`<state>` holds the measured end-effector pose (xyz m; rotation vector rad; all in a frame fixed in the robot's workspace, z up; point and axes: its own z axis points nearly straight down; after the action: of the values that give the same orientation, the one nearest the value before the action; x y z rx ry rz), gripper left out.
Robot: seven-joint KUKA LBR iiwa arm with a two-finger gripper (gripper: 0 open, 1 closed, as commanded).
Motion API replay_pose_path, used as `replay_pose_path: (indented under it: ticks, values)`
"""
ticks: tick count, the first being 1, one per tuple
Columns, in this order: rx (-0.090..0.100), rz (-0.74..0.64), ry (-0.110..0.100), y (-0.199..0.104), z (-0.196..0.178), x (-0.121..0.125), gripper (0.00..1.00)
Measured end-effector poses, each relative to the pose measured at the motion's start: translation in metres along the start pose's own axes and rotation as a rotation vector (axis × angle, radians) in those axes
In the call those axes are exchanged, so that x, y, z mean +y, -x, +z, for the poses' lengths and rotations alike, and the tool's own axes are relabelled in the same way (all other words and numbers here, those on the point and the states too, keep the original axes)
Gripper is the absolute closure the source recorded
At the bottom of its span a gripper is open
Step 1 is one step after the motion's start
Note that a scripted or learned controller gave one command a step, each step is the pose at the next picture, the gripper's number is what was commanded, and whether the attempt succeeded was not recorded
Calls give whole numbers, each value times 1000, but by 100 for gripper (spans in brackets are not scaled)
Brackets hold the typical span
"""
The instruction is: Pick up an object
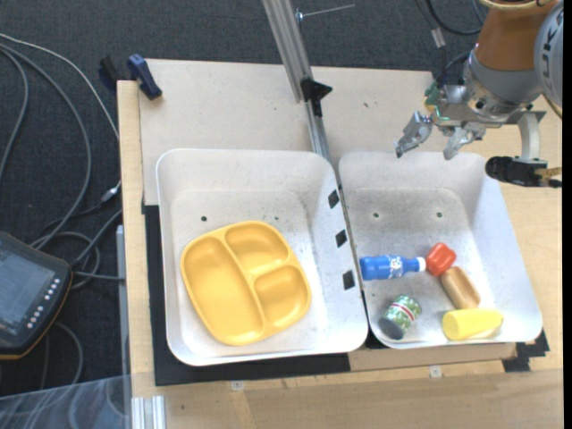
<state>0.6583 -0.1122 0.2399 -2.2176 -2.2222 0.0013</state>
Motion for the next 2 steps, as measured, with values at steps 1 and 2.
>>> replay_pose_path:
  ticks: [1, 2]
  values:
    - [0, 0, 0, 0, 0, 0, 0]
    - [1, 0, -6, -7, 62, -2, 0]
